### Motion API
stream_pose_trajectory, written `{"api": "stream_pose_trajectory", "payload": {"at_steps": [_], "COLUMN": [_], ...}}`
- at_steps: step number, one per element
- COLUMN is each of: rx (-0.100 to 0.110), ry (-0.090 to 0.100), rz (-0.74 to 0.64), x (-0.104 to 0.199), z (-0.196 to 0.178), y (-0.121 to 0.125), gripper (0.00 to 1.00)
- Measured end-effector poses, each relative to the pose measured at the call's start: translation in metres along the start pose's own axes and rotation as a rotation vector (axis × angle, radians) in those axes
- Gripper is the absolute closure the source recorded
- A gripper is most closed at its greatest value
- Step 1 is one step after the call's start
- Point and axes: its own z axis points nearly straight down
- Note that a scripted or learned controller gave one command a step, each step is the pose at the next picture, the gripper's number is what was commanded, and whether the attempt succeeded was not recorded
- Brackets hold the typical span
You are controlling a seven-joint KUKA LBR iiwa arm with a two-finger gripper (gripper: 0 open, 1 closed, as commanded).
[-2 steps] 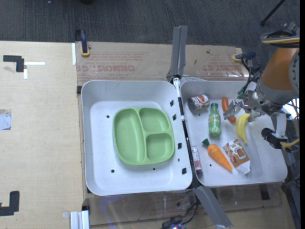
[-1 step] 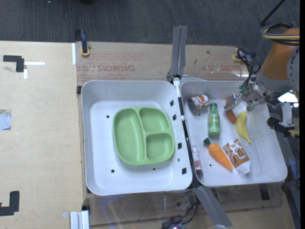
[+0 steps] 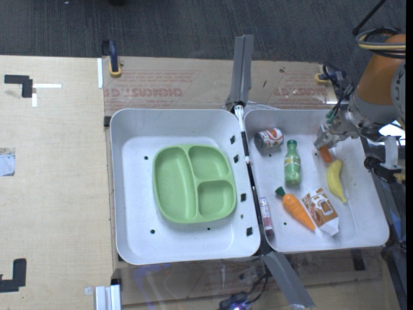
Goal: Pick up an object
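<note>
- The gripper (image 3: 327, 142) is being held low over the right bin (image 3: 361, 239), at its far right part; whether the fingers are spread or closed cannot be told.
- A small orange-red object (image 3: 326, 154) is being seen just beneath it, touching or nearly so.
- Six more items are being counted in that bin: one banana (image 3: 335, 181), one green bottle (image 3: 292, 163), one carrot (image 3: 297, 210), one carton (image 3: 321, 212), one can (image 3: 269, 139), one slim tube (image 3: 264, 214) along the left wall.
- One green divided plate (image 3: 193, 184) is being borne by the left bin (image 3: 129, 237), with bare floor all around it.
</note>
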Motion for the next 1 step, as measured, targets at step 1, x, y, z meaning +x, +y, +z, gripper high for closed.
{"api": "stream_pose_trajectory", "payload": {"at_steps": [1], "rx": [0.002], "ry": [0.002], "rz": [0.002], "x": [0.0397], "z": [-0.0866], "y": [0.0212], "gripper": [1.0]}}
